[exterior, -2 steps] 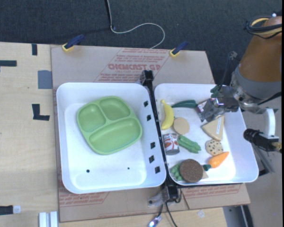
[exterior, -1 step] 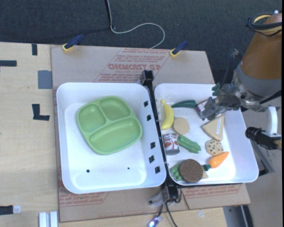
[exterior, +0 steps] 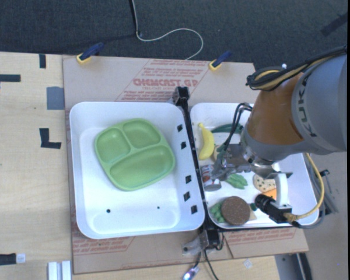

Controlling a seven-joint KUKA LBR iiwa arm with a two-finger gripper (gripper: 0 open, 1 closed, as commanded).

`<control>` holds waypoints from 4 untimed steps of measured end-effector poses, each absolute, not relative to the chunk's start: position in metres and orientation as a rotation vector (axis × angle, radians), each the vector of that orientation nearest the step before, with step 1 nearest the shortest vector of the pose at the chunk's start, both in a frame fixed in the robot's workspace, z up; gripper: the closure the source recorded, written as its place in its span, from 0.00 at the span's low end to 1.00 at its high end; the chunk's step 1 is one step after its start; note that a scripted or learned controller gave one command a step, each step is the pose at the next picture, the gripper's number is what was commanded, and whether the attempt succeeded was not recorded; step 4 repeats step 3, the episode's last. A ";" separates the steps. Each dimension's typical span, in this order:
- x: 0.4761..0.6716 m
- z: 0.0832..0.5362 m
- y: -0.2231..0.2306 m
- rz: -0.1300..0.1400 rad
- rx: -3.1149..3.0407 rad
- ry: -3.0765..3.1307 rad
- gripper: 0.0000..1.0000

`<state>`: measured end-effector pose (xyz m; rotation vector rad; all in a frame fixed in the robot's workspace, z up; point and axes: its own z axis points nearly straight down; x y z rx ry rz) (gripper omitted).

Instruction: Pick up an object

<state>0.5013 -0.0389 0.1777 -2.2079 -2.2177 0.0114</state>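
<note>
gripper [exterior: 220, 171] low in right bin [exterior: 300, 214], beside banana [exterior: 206, 142]

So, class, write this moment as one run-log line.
arm: over right bin | claw: low beside banana | plate: left bin

We see a thick, rounded grey arm [exterior: 321, 107] whose shell carries dark lettering along its side. Above the wrist it wears a broad orange band [exterior: 274, 112], smooth and slightly glossy. Yellow and black cables [exterior: 268, 74] loop over the band's top, and another yellow cable [exterior: 321, 185] curves down beside the pale wrist housing [exterior: 280, 185].
</note>
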 end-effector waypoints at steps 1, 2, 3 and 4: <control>0.504 0.193 -0.042 0.004 -2.216 -2.221 1.00; 0.483 0.254 0.008 -0.004 -2.214 -2.229 1.00; 0.484 0.334 0.053 -0.006 -2.216 -2.230 1.00; 0.484 0.334 0.053 -0.006 -2.216 -2.230 1.00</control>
